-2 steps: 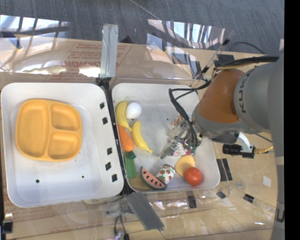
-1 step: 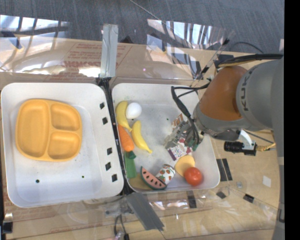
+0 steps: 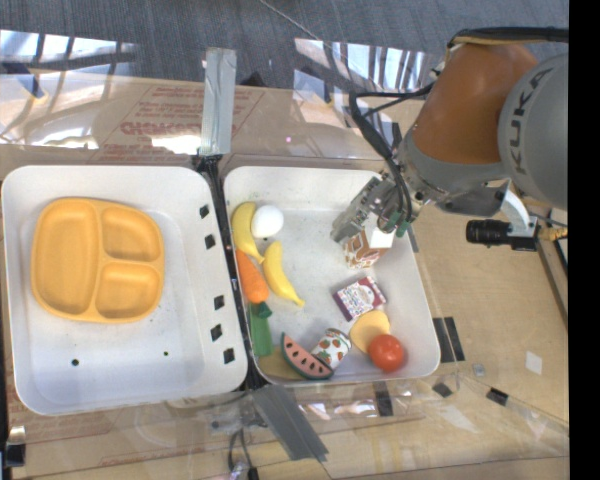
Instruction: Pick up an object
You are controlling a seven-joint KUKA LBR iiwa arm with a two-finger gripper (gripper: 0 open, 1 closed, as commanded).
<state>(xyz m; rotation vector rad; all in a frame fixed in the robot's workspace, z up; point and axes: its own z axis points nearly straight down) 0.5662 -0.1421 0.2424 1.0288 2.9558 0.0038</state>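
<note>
Over the right bin (image 3: 412, 286), by its far right wall, the pincer (image 3: 372, 220) sits just above a small brown-and-white carton (image 3: 364, 250); whether it grips anything I cannot tell.

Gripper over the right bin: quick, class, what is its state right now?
Gripper: cannot be told; it sits right above a small brown-and-white carton in the right bin.

Left shallow white bin (image 3: 20, 298) w/ yellow-orange sectioned plastic tray (image 3: 97, 260) lying flat inside, upper-left area. Strip of grey tape (image 3: 216, 103) on brown cardboard sheet (image 3: 130, 113) behind bins. Dark grey carpet (image 3: 130, 8) beyond.
</note>
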